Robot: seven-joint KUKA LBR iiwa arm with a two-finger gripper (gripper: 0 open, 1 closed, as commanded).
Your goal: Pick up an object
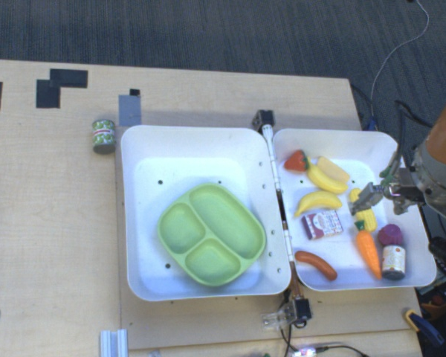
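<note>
On the desk (52, 222), 2 white bins are sitting side by side. The left bin (145, 151) is holding a green divided plate (212, 233) with 3 compartments, lying toward the bin's 5 o'clock corner.

The right bin (342, 141) is carrying the small things. A strawberry (296, 161) is lying at its 11 o'clock, with a yellow block (329, 173) just beside it at 3 o'clock. A banana (318, 201) is curving under that block, and a small purple-and-white carton (323, 224) is sitting just below the banana. A sausage (315, 265) is lying at the bin's 7 o'clock corner. A carrot (369, 253) is slanting at 5 o'clock, close beside a small bottle (393, 262), with a purple round fruit (390, 235) just above the bottle.

The arm is reaching in from 3 o'clock, and the hand (373, 197) is hanging over the bin's right half, directly above a small yellow piece (365, 219) lying between the carton and the purple fruit. Its fingers are looking spread and released, with nothing visible between them, though the view is blurred there.

A small green can (103, 135) is standing on the desk at 9 o'clock of the left bin.
</note>
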